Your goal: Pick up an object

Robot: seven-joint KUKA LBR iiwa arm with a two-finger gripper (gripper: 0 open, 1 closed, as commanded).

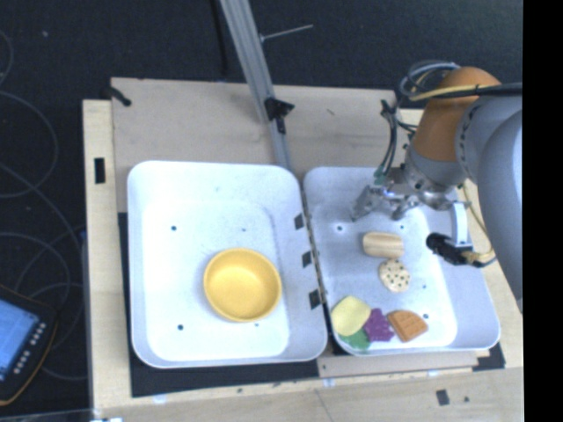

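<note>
My gripper (pixel 382 206) hangs over the far part of the right bin (pixel 338 193), its fingers (pixel 361 207) spread open with nothing between them. Just in front of it lies a tan bread roll (pixel 383 244), apart from the fingers. A speckled cookie (pixel 395 276) sits nearer the front. At the bin's front edge a yellow-green piece (pixel 349 314), purple grapes (pixel 378 324) and an orange wafer (pixel 408 324) lie close together.
A yellow bowl (pixel 242 284) stands in the left bin (pixel 176 200). A slanted metal pole (pixel 251 60) rises from the bench behind the gap between the bins. The grey arm (pixel 493 174) covers the right bin's far right side.
</note>
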